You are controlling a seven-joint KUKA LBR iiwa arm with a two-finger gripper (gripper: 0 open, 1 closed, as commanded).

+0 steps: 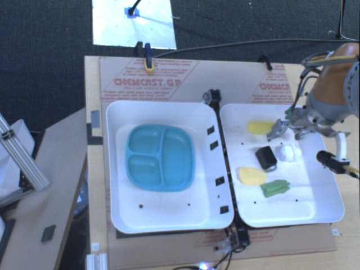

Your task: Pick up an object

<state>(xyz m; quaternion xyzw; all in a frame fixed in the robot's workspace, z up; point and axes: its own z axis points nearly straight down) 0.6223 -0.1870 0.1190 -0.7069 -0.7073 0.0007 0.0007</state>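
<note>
The left bin (pixel 121 207) holds a blue divided plate (pixel 161 157). The right bin (pixel 320 207) holds a green object (pixel 275 188), two yellow pieces (pixel 252 176) (pixel 260 127), a black block (pixel 266 157) and a small white object (pixel 287 152). The gripper (pixel 292 129) hangs above the white object, nothing visibly grasped; its state I cannot tell

Bench (pixel 169 75) bears two white bins (pixel 169 210), seemingly touching.

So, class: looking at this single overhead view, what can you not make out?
- Pincer: too small and blurred to tell if open or shut, or whether it touches anything.
- Arm: cut off by the right edge.
- White object: blends into the right bin; identity unclear.
</note>
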